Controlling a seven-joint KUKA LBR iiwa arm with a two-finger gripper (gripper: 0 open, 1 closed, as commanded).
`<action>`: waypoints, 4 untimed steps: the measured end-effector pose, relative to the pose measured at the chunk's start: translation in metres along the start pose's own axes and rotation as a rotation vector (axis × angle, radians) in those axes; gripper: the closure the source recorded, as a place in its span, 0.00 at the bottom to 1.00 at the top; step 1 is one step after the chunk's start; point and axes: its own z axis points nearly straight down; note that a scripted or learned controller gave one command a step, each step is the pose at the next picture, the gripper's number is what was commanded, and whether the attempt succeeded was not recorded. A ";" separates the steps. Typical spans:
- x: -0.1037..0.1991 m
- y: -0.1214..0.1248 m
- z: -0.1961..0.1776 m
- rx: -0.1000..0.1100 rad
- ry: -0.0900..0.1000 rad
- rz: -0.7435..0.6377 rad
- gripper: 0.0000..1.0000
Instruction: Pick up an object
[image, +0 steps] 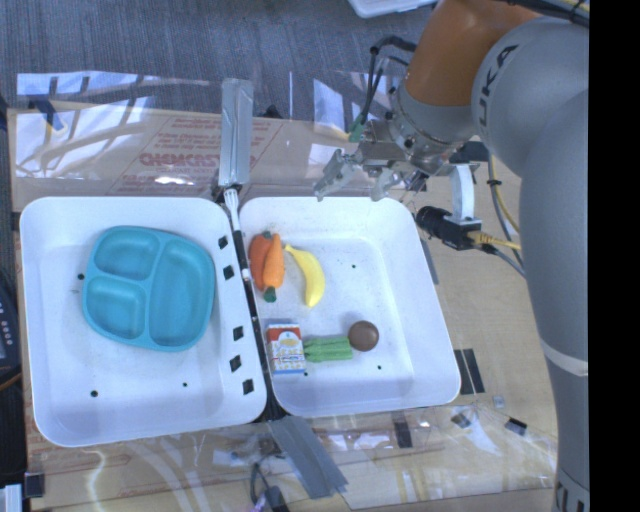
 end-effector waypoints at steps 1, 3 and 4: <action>0.020 -0.052 0.100 0.003 0.000 0.092 0.00; -0.022 -0.028 0.189 0.001 0.000 0.195 1.00; -0.064 0.012 0.080 -0.007 -0.001 0.067 1.00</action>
